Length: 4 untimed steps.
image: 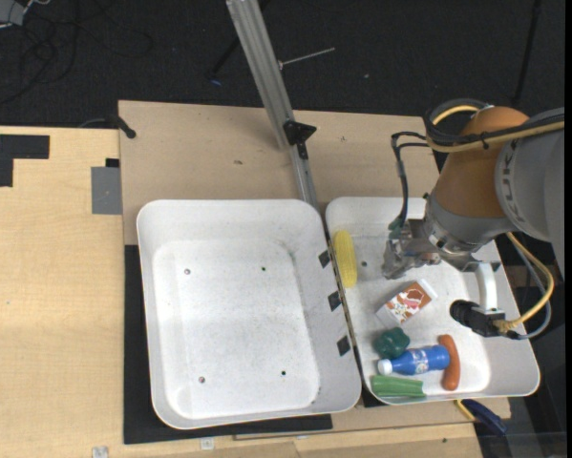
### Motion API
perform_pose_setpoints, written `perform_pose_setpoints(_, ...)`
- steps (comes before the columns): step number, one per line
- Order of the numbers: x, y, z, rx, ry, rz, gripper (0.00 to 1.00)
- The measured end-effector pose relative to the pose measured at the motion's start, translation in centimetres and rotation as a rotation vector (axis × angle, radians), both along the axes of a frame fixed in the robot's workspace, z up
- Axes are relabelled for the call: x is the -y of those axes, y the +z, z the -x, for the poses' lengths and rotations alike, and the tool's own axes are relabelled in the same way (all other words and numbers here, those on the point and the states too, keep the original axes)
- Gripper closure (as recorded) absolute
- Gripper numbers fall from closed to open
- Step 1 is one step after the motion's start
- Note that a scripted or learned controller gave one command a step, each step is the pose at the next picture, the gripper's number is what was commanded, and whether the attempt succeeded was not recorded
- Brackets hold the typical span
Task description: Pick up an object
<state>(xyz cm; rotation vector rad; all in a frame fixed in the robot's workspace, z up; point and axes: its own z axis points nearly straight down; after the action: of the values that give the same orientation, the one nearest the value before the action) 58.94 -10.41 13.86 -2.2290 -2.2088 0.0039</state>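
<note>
The gripper (403, 256) is seen low over the right bin (515, 375), just above a red-and-white packet (407, 302); its grip state cannot be told. A corn cob (344, 258) lies at the left wall. A green block (393, 341), bottle (419, 360), sausage (448, 362) and pea pod (397, 386) are clustered at the front.

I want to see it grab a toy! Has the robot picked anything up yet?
Not yet. The gripper is low in the right bin, above the red and white packet, with nothing seen between its fingers. The yellow corn, blue bottle and orange sausage all lie in the bin. The grab and lift are left.
</note>
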Motion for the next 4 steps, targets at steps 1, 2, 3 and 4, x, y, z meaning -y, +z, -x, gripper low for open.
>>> perform_pose_setpoints(1, 0.5, 4.3, -0.2, 0.006, 0.0, 0.001, 1.0)
perform_pose_setpoints(2, 0.6, 8.5, -0.3, 0.006, 0.008, 0.001, 1.0)
perform_pose_setpoints(3, -4.1, 9.4, -0.7, 0.004, 0.013, -0.001, 1.0)
perform_pose_setpoints(4, -9.0, 10.2, -0.7, 0.003, 0.013, -0.001, 1.0)
